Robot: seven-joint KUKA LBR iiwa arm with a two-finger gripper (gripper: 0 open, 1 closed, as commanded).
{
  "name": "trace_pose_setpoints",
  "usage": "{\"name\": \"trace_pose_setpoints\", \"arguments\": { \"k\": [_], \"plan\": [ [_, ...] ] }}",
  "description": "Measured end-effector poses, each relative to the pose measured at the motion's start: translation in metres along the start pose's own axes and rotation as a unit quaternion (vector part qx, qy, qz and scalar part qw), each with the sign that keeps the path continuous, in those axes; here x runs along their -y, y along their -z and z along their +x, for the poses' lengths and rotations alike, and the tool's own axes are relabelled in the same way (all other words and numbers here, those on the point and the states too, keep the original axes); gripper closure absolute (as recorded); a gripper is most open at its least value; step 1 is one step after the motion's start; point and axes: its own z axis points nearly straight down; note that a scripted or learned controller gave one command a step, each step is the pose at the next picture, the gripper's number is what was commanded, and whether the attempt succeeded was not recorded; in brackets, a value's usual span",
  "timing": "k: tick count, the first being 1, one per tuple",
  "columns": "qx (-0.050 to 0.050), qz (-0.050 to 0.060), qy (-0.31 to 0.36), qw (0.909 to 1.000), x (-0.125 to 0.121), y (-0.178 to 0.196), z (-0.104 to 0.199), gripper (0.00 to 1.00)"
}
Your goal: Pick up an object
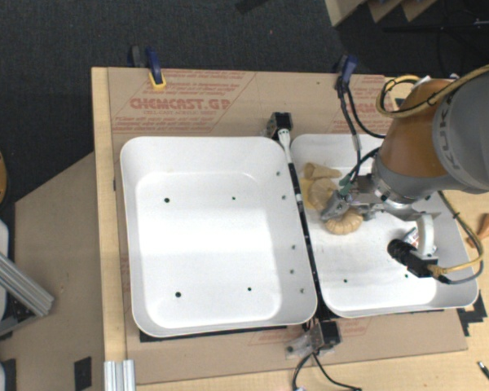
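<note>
Two shallow white bins are seen from above on a cardboard-covered bench (187,88). A grey robot arm (460,137) with an orange band (411,141) above the wrist reaches in over the right bin (375,287).

The gripper (340,208) is lowered into the upper left part of that bin, close to the divide between the two bins. How far it is open cannot be told, as its tip is blurred against the objects beneath it, and nothing can be confirmed as held.

A rounded tan object (342,223) lies directly below the gripper tip, touching or just under it. A flatter beige object (316,184) lies just beyond the gripper, up and to the left, toward the bin's inner wall. A small black part (409,256) on a cable is seen behind the gripper, under the wrist. The left bin (212,235) lies across the divide from the gripper.
</note>
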Motion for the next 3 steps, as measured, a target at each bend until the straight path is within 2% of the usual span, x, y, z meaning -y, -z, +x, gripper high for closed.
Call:
{"name": "trace_pose_setpoints", "arguments": {
  "k": [1, 2, 3],
  "plan": [
    [-0.001, -0.001, 0.004, 1.0000, -0.019, 0.094, 0.071, 1.00],
    [-0.001, 0.003, 0.001, 1.0000, -0.017, 0.089, 0.067, 0.00],
    [0.000, -0.008, 0.002, 1.0000, -0.059, 0.270, 0.071, 0.00]
  ]
}}
